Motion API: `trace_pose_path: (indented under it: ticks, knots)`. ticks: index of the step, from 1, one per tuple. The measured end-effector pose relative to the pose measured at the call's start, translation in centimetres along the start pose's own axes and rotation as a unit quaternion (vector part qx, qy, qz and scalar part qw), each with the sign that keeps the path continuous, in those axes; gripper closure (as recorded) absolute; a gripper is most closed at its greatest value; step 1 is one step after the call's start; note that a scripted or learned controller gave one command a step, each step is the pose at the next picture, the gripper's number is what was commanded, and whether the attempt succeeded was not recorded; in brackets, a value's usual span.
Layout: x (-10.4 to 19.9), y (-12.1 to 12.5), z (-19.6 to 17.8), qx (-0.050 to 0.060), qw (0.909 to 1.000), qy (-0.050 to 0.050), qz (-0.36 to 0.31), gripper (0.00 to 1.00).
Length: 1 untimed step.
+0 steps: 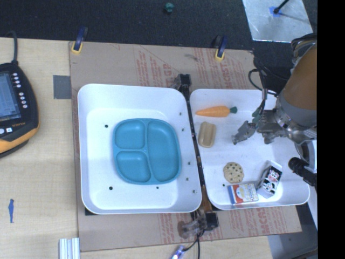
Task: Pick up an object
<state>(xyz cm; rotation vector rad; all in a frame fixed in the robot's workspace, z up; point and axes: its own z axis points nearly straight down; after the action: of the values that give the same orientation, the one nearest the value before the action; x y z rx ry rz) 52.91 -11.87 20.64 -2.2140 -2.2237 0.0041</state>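
Bins sit side by side on a brown cardboard sheet (161, 63) clamped to the wooden bench. The shallow white left bin (94, 144) holds a blue plastic plate with three compartments (146, 150), lying flat near its middle. The shallow white right bin (294, 198) holds five small things. An orange toy carrot with a green tip (215, 111) lies at the far side, pointing left to right. Just near of it, close to the left wall, rests a tan, rounded block like a bread piece (207, 134). A round, speckled cookie (233, 172) lies toward the near side, and nearer still a small flat carton with red and blue print (243, 193) lies by the near wall. Right of that carton, a small black-and-white patterned carton (271, 180) lies tilted.

The grey arm with its orange band (302, 85) reaches in from the right, and its two-finger gripper (245, 132) hangs above bare bin floor in the middle of the right bin, right of the tan block and apart from it. Nothing sits between the dark fingers; whether they are spread or closed I cannot tell.

A black and orange handheld control pendant (13, 109) lies on the bench at the far left.
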Motion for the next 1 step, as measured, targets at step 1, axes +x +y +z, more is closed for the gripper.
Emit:
trace_pose_path:
  ticks: [1]
  knots:
    - [2.13, -4.36, 10.40, 0.000, 1.0000, 0.000, -0.001, 0.00]
